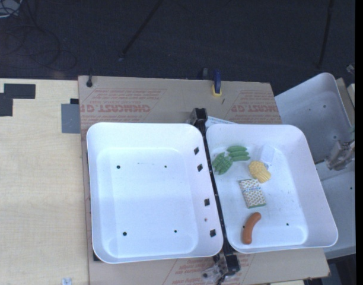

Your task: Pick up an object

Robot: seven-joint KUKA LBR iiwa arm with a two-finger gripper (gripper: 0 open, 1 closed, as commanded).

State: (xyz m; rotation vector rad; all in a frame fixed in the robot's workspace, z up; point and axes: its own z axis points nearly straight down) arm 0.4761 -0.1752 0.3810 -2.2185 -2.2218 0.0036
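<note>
The right bin [300, 159] holds several small objects. Two green pea pods [231, 158] lie near its back left. Beside them to the right is a yellow corn piece [259, 171], with a small pale, translucent item [268, 154] just behind it. In the middle lies a square patterned packet [252, 193]. An orange-brown sausage [250, 227] rests near the front wall. All of them lie apart from each other on the bin floor.
The left bin [146, 195] sits against the right one, joined by black clips [206, 202]. Both rest on a cardboard sheet [140, 103]. A grey metal plate [315, 103] stands at the right. A blue and yellow clamp [217, 83] is at the back edge.
</note>
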